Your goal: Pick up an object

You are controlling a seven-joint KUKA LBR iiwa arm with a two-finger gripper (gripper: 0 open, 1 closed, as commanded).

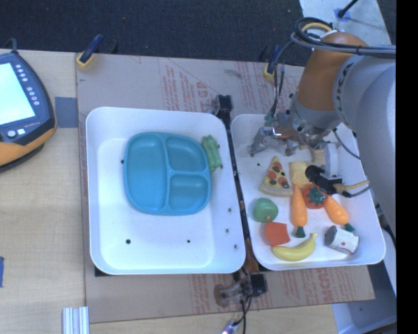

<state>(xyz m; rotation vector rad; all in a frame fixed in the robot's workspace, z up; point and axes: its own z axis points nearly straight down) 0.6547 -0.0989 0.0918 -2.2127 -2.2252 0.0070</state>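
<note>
Gripper [270, 143] low at back of right bin [376, 252], fingers spread apart, nothing between them. Just in front: pizza slice [276, 176]. Further fwd in same bin: green ball [265, 209], red block [277, 233], banana [296, 250], two carrots [299, 208] [336, 211], small white/dark item [342, 239] at front right. Left bin [97, 186] w/ blue divided plate [168, 173], green veg [212, 152] touching plate's right edge. Tablet-type pendant [10, 110] on bench, far left.
</note>
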